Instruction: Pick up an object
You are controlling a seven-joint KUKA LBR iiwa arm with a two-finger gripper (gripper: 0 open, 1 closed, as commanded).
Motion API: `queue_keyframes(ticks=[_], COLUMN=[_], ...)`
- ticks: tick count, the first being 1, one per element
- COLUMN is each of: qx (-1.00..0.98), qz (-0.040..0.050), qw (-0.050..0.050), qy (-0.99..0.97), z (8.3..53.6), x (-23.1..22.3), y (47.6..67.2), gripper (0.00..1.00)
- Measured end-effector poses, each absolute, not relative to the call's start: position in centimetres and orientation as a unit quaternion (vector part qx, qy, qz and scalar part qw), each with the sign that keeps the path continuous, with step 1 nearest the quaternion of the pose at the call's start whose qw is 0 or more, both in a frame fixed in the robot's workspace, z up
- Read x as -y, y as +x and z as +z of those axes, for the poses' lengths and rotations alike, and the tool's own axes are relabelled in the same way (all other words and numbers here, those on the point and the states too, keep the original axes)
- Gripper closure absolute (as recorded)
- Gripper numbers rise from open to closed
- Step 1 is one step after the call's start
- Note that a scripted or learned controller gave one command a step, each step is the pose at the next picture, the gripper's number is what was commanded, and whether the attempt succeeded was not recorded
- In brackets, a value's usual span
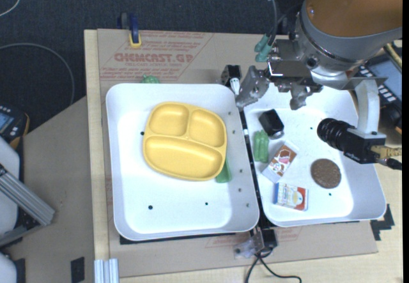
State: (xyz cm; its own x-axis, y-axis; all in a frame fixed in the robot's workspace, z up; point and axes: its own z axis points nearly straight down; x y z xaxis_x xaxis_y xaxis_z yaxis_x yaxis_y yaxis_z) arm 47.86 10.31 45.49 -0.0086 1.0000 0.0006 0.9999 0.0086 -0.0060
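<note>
Fingers (248,89) stand apart over the far left corner of the right bin (358,208), with nothing clamped between them. One is at the bin's left rim and the other is further right. A black block (271,122) lies flat on the bin floor just on the near side of them, about in line with the gap and clear of both. Its long axis slants from far left to near right.

Nearer along the left wall lies a green piece (261,146), upright in the picture, with a card (281,161) just right of it. A small box (291,196) sits nearer still, and a brown disc (326,173) lies to the right. The left bin (128,147) on the counter (96,147) holds a yellow plate (185,141).
</note>
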Motion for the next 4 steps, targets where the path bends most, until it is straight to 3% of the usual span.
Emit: queue_keyframes(ticks=[1,2,3,4], qx=[0.709,0.707,0.708,0.704], qz=[0.0046,-0.001,0.0024,-0.0044], qw=[0.003,0.0,0.002,-0.004], qy=[-0.705,-0.707,-0.706,-0.71], z=[35.1,36.8,34.2,43.1], x=[-15.4,-15.1,-16.9,-10.1], y=[47.8,48.0,47.9,48.0], gripper=[0.0,1.0,1.0,1.0])
